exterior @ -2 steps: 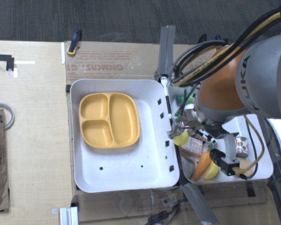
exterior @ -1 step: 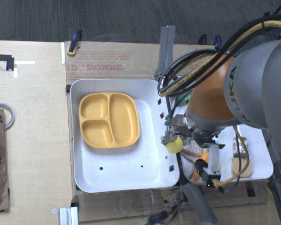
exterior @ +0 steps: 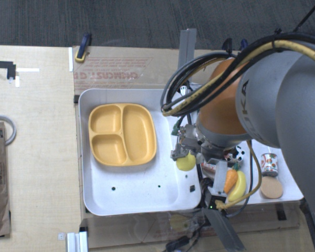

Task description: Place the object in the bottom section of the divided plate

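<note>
A yellow divided plate (exterior: 123, 134) lies in the upper left of the left bin (exterior: 136, 190); it has two small sections on its left and one long section on its right. My gripper (exterior: 185, 155) hangs at that bin's right side, to the right of the plate and apart from it. A small round yellow-green fruit (exterior: 186, 163) sits between its fingers, just under the grey wrist. The arm's orange band and thick cables cover much of the right bin.
In the right bin lie a carrot (exterior: 230, 180), a banana (exterior: 238, 188), a small can (exterior: 269, 164), a tan disc (exterior: 272, 188) and a black-and-white toy (exterior: 240, 152). A metal post (exterior: 187, 43) stands behind the bins.
</note>
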`<state>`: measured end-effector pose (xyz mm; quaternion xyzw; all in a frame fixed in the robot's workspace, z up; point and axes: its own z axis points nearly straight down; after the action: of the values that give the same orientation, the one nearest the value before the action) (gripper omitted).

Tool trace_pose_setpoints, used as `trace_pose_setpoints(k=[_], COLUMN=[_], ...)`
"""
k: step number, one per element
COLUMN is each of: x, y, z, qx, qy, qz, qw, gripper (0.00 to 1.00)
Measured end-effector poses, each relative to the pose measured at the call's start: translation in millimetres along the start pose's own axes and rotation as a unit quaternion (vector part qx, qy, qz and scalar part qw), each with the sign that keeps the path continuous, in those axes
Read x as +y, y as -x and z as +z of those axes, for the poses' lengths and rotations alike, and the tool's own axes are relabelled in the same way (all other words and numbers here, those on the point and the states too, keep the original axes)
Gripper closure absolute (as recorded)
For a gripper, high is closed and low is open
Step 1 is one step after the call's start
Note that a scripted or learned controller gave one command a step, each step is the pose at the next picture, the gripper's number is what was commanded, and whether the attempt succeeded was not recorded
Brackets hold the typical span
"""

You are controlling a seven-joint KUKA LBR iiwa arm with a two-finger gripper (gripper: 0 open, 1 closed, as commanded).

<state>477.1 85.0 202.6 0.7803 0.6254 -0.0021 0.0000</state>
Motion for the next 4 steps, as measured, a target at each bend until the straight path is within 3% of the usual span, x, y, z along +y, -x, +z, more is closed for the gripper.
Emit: trace_pose_setpoints(k=[1,2,3,4], x=[51.5,40.7,71.0,71.2], y=[-58.2,-144.1,-161.9,-156.4], z=[15.5,34.5,-17.1,-91.4], qx=[-0.001,-0.001,0.0,0.001], qy=[0.0,0.0,0.001,0.001], qz=[0.075,0.108,0.322,0.546], qw=[0.9972,0.9941,0.9466,0.8378], gripper=[1.0,1.0,1.0,1.0])
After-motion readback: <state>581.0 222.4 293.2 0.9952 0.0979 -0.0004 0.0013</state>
